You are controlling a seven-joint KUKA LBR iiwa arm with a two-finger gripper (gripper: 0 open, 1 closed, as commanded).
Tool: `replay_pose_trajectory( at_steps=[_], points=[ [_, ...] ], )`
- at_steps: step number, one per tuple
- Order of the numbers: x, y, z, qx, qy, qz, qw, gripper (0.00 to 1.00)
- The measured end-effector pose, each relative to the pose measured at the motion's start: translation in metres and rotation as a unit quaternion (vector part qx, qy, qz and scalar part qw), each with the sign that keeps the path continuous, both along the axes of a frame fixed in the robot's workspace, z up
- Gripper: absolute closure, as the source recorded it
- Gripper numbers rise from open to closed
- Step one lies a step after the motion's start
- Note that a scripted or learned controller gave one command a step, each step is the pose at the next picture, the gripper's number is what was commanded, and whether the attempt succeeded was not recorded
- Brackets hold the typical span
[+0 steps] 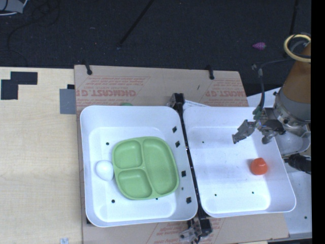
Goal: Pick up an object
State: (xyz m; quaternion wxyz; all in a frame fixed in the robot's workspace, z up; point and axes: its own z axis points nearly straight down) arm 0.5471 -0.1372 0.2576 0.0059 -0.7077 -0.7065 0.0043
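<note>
Gripper (252, 132) hangs over the upper right part of the right bin (223, 207), its two fingers spread apart with nothing between them. Far to its left, in the left bin (96, 121), a white ball (104, 170) touches the left edge of a green divided plate (145, 168). Nearer the gripper, just below it and slightly right, a small red-orange object (259, 166) sits on the right bin's floor, apart from the fingers.
</note>
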Motion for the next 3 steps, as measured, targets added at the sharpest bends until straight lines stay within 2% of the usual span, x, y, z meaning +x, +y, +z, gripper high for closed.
replay_pose_trajectory(
  at_steps=[1, 2, 3],
  points=[
    [0.002, 0.0, 0.007, -0.0011, -0.006, 0.001, 1.0, 0.0],
    [0.004, -0.002, -0.038, -0.0004, -0.003, 0.001, 1.0, 0.0],
    [-0.007, 0.002, -0.095, 0.0002, -0.003, 0.001, 1.0, 0.0]
  ],
)
